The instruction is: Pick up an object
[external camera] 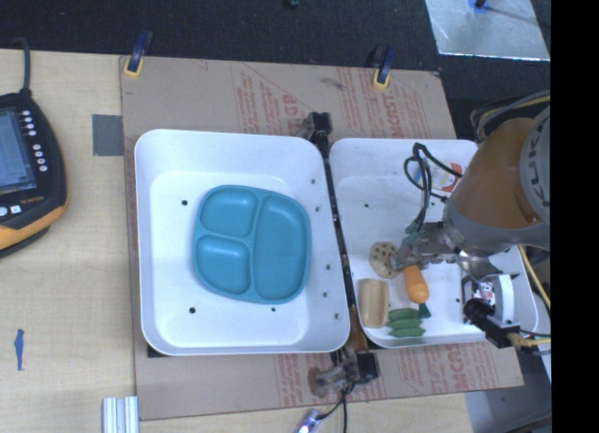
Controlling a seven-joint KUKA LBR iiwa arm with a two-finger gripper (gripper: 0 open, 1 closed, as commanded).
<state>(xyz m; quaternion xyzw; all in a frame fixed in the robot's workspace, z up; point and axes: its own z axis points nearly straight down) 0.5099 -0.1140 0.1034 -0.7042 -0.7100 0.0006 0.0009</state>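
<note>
My gripper hangs low inside the right bin, at the end of the grey and orange arm that reaches in from the right. An orange carrot-like piece lies directly under its tip, touching or very close to it. Just to its left sits a small round speckled cookie. A tan block stands near the bin's front left corner. Beside it, at the front, lie green pods.
The left bin holds a blue divided plate. A black cable loops above the gripper. A teach pendant lies on the bench at far left. Clamps pin the cardboard at the back.
</note>
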